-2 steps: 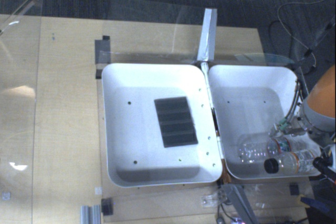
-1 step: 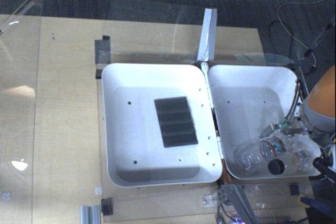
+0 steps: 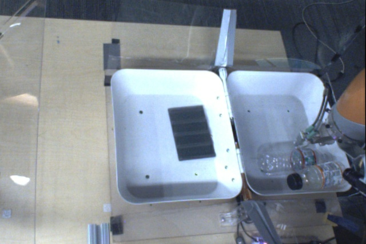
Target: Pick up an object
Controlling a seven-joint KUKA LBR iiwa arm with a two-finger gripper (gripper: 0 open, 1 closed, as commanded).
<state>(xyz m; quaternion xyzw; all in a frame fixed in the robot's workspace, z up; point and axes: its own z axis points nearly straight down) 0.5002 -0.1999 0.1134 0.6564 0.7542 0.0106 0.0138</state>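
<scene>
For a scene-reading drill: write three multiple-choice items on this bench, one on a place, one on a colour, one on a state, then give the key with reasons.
1. Where does the dark ridged pad lie?
A. In the left bin
B. In the right bin
C. On the bare bench

2. What colour is the cap of the clear plastic bottle nearest the front rim?
A. White
B. Red
C. Black

3. How do the clear bottles in the right bin rest?
A. Standing upright
B. Lying on their sides
C. Stacked outside the bin

Key:
1 A, the pad sits near the middle of the left bin.
2 C, the cap is a black disc at the bottle's left end.
3 B, both lie lengthwise on the bin floor near the gripper.
</scene>
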